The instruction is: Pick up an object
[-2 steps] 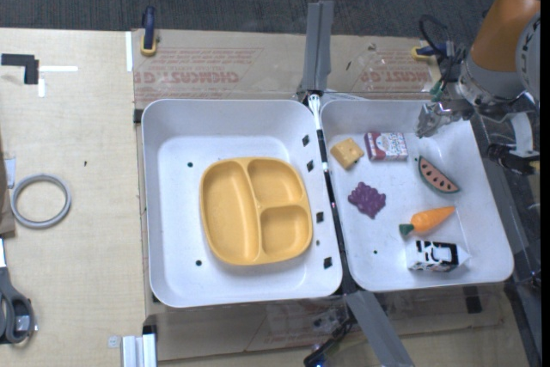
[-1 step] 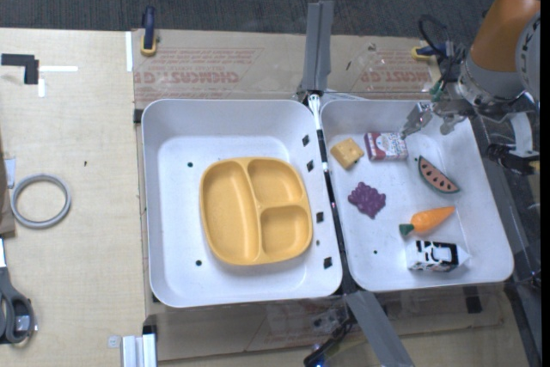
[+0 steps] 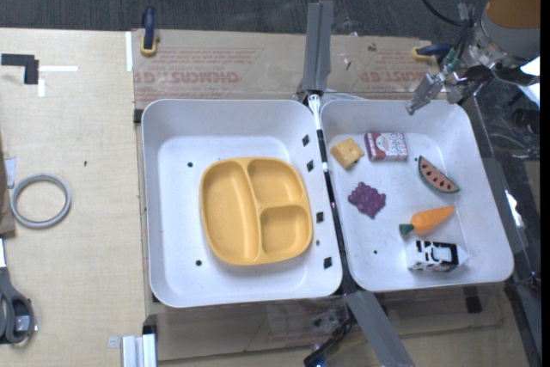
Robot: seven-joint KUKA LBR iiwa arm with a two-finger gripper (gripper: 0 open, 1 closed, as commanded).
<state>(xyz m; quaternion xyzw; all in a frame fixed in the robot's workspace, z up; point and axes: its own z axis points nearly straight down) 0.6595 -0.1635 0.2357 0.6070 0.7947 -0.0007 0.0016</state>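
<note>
Camera view: Two white bins sit side by side on the surface (image 3: 69, 116). The left bin (image 3: 163, 211) holds a yellow divided plate (image 3: 255, 210) with three compartments. The right bin (image 3: 485, 211) holds six small objects, all apart from one another: a tan cube (image 3: 346, 153) near the rear left, a red-and-white carton (image 3: 386, 146) just beside it, a watermelon slice (image 3: 437, 174) toward the right wall, a purple grape cluster (image 3: 368, 199) near the centre, an orange carrot (image 3: 427, 219) with a green tip, and a black-and-white carton (image 3: 434, 255) at the front.

The jaws (image 3: 418, 101) hang above the rear rim of the right bin, clear of every object. Whether they are spread or pressed together cannot be told.

Behind the bins lies a cardboard sheet (image 3: 202, 69) with red printed lettering, reversed and not readable. A grey ring (image 3: 39, 200) rests on the surface at the left.
</note>
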